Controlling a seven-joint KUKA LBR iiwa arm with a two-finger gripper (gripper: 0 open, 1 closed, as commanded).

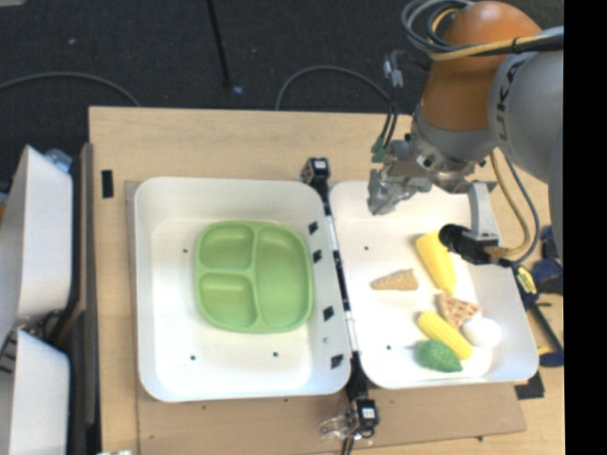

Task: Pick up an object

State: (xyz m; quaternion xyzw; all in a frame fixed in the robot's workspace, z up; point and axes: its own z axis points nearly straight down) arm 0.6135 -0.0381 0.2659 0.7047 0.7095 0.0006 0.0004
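Overhead, the grey arm (493, 93) bends down from the right, its claw (384, 197) hanging above the right bin's (379, 339) far left corner; its grip cannot be judged. Toy foods, including a corn cob (436, 259), lie apart nearer right.

green tray (254, 275) | white bins (161, 368) | yellow corn (436, 260) | green broccoli (438, 356) | tan wedge (395, 281)

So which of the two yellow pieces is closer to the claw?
The larger yellow piece, upper in the right bin, nearer the claw; the smaller yellow piece lies beside the green item.
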